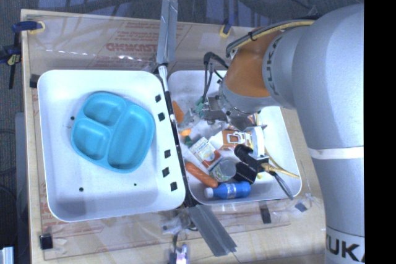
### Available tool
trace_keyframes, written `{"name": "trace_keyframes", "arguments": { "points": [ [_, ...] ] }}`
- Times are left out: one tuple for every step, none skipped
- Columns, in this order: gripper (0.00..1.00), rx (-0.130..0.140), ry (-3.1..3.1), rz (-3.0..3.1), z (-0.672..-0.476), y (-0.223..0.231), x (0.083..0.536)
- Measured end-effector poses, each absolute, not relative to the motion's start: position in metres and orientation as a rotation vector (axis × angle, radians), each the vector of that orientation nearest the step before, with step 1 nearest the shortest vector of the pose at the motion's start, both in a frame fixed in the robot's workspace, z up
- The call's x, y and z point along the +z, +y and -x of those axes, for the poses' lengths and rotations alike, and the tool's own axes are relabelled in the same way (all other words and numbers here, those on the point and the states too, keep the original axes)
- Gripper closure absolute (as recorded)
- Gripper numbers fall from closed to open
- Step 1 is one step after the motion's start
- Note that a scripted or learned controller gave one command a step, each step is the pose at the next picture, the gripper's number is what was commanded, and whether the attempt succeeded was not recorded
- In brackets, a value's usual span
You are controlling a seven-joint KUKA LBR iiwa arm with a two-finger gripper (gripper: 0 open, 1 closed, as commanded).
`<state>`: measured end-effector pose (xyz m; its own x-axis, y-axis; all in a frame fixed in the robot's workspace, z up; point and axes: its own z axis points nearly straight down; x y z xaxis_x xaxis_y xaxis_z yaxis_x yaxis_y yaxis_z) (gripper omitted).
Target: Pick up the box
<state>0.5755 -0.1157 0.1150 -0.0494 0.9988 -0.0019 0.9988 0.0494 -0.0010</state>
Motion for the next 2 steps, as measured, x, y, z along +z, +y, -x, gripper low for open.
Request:
{"name": "trace_keyframes", "arguments": {
  "points": [
    [0.0,-0.007,2.323,-2.096,-0.5165,-0.1204,0.0946],
    [1.0,-0.006,2.34,-2.088,-0.5167,-0.1159,0.1021]
  ]
}}
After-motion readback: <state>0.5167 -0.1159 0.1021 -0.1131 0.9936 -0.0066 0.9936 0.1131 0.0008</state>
